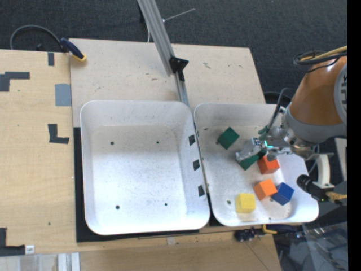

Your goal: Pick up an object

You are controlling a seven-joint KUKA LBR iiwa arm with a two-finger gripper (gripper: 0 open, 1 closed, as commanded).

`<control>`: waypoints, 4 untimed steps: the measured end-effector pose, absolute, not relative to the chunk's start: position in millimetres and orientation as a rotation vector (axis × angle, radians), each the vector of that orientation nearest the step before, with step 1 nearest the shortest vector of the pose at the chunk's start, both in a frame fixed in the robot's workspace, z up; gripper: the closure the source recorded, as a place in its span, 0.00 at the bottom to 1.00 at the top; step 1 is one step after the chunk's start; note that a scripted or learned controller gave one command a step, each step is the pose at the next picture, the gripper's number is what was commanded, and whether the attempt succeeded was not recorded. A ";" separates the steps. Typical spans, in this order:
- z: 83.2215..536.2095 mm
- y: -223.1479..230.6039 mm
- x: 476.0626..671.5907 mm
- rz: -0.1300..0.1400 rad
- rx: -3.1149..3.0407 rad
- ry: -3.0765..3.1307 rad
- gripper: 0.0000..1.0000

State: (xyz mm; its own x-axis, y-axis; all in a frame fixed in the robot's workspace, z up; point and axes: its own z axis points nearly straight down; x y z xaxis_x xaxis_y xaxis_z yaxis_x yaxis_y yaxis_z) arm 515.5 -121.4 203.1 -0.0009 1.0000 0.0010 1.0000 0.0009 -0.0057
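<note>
From the overhead camera I see the two white bins side by side on the bench: the left bin (96, 151) and the right bin (217, 199), which holds all the blocks. My arm (316, 103) comes in from the right, its orange band above the wrist, and the gripper (252, 151) sits low over the middle of the right bin. Beneath its tip lies a dark green piece (247, 163), touching or just under the metal; I cannot tell whether the gripper is released or clenched, nor whether that piece is gripped at all. Just beside it to the right is a red-orange block (269, 164). A green cube (228, 138) lies tilted toward the far side of the bin, apart from the gripper. Nearer the front wall I see an orange cube (264, 189) touching a blue cube (283, 193), and a yellow cube (245, 202) near them to the left. A grey metal bar (158, 30) slants down from the top toward the seam between the bins.
</note>
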 end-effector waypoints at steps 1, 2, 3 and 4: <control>205.0 -121.5 516.3 0.002 -2.218 -2.222 0.00; 160.7 -117.0 514.0 0.006 -2.217 -2.219 0.00; 113.9 -123.8 513.3 0.007 -2.217 -2.218 0.00; 90.2 -123.3 512.3 0.005 -2.218 -2.220 0.00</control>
